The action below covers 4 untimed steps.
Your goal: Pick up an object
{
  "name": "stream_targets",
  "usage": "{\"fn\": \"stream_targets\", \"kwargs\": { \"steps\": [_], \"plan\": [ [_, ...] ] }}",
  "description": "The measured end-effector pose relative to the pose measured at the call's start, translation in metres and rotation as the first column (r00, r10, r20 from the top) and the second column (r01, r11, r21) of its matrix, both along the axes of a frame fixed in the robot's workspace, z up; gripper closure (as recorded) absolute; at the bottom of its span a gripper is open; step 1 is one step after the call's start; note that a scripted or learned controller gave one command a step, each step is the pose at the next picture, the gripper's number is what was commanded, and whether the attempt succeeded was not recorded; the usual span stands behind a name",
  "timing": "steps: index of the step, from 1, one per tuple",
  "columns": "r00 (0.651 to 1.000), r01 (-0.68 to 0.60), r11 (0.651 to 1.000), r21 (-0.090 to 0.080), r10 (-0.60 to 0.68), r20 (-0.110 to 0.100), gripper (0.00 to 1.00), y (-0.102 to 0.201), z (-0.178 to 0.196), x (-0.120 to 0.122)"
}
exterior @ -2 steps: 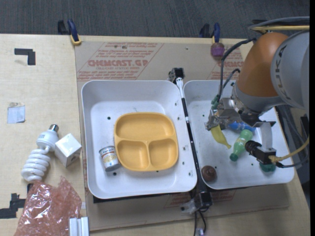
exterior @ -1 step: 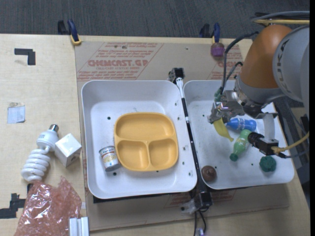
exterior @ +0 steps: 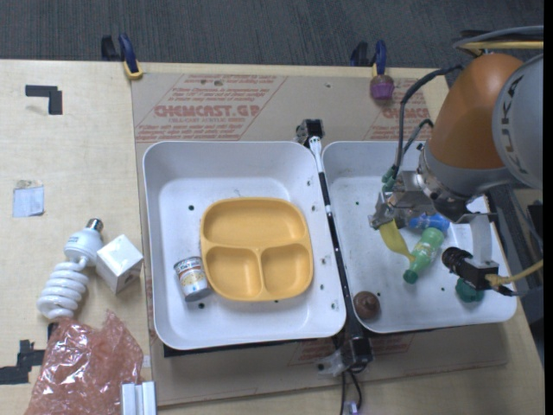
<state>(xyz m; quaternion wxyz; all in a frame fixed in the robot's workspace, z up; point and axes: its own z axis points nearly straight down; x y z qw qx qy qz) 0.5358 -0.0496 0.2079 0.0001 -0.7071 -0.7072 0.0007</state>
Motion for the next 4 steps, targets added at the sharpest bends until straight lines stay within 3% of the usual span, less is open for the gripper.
{"fn": "stream_targets", "kwargs": {
  "steps": [2, 3, 4],
  "plan": [
    [1.0, -0.002, 1.0, -0.001, 0.002, 0.002, 1.0, 0.004, -0.004, 0.02],
    [1.0, -0.002, 1.0, 0.0, 0.002, 0.002, 1.0, 0.014, -0.016, 0.07],
    [1.0, -0.002, 1.0, 0.0, 0.002, 0.001, 1.0, 0.072, 0.01, 0.058]
  ]
}}
